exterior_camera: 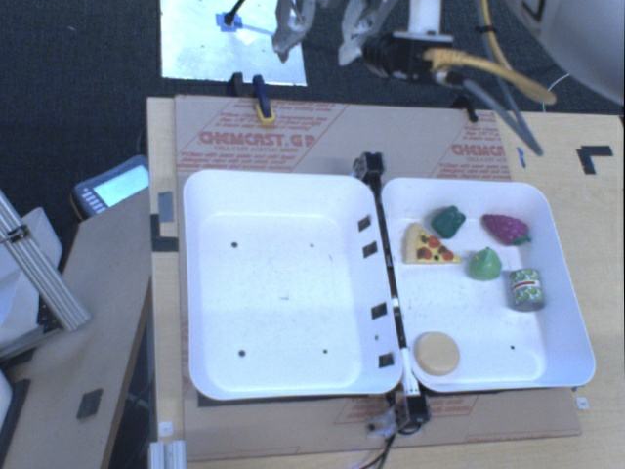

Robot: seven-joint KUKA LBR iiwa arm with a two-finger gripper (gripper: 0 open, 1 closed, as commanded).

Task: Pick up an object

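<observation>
My gripper [322, 29] hangs high at the top of the view, above the bench's far edge and well clear of both bins; its two metal fingers [291, 25] stand apart with nothing between them. The right bin [566, 311] holds a pizza slice [428, 246], a dark green toy [448, 222], a purple bunch of grapes [506, 229], a light green fruit [483, 264], a small can [524, 289] and a tan round biscuit [437, 353].
The left bin [283, 281] lies beside the right one, joined along a black-clipped divider [383, 272]. Both rest on a cardboard sheet [322, 135]. Yellow cables [488, 71] trail from the wrist at top right. A metal rail [39, 272] crosses the left side.
</observation>
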